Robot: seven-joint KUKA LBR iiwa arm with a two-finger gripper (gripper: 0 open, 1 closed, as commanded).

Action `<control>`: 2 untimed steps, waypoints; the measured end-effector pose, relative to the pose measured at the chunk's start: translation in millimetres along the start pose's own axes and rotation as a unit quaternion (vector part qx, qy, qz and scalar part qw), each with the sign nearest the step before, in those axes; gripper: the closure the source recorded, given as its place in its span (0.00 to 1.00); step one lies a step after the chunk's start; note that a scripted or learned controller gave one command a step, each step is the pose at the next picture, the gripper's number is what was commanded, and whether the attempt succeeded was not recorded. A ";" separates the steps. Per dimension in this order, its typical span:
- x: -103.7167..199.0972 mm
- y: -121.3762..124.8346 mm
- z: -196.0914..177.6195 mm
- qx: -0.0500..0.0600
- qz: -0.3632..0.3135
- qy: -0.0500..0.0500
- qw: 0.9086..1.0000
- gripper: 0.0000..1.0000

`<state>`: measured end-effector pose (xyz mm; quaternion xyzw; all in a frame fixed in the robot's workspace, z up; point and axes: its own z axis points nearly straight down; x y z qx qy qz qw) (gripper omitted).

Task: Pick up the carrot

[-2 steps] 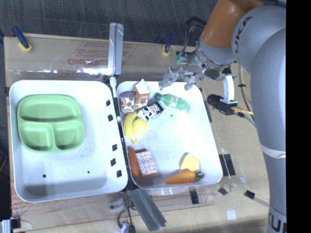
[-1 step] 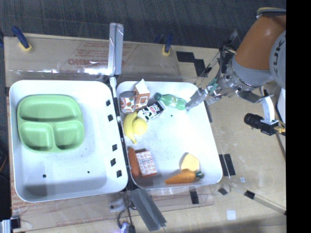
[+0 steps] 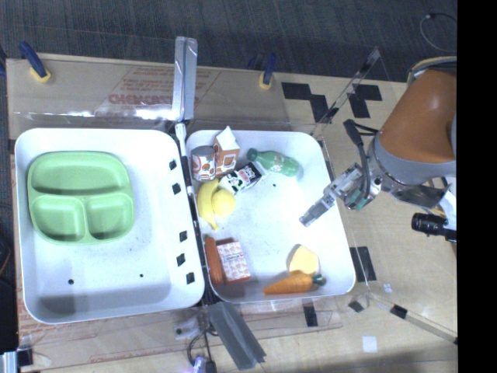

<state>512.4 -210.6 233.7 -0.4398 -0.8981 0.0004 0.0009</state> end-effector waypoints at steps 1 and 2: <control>21.8 -27.6 -7.3 0.000 -0.043 0.000 0.999 0.00; 72.7 12.7 -79.3 -0.001 -0.102 -0.003 0.995 0.00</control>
